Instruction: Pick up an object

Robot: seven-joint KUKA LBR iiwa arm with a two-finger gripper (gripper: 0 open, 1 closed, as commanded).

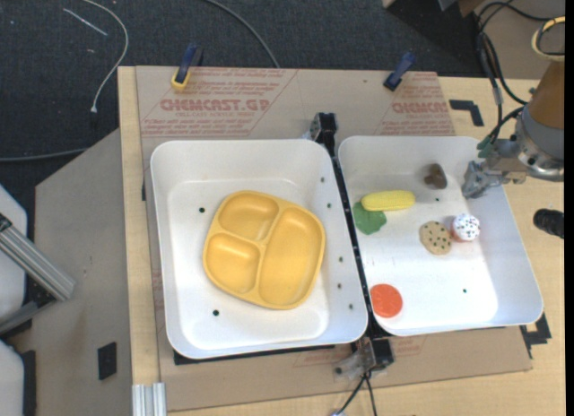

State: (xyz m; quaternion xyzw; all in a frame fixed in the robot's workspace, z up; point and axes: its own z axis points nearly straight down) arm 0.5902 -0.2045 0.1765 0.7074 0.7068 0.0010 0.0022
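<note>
The grey metal end effector point(484, 177) hangs over the top right part of the right white bin point(502, 308). I cannot tell if it is open or closed. Nothing can be seen held in it.

Just to its left lies a small brown lumpy thing point(435, 176). A little below it sit a white ball with coloured dots point(465, 227) and a round brown cookie with dark chips point(436, 238), which touch each other. Farther left are a long yellow toy point(387, 200) and a green leafy toy point(369, 218) right beside it. A flat round orange disc point(386, 299) lies near the front edge, well away from the end effector.

The left white bin point(179, 181) holds a yellow plastic plate with three sections point(264, 248).

The brown cardboard sheet point(269, 105) on the tabletop has red writing that reads "CHEMCAST GP". Two blue clamps point(186, 65) grip its far edge.
</note>
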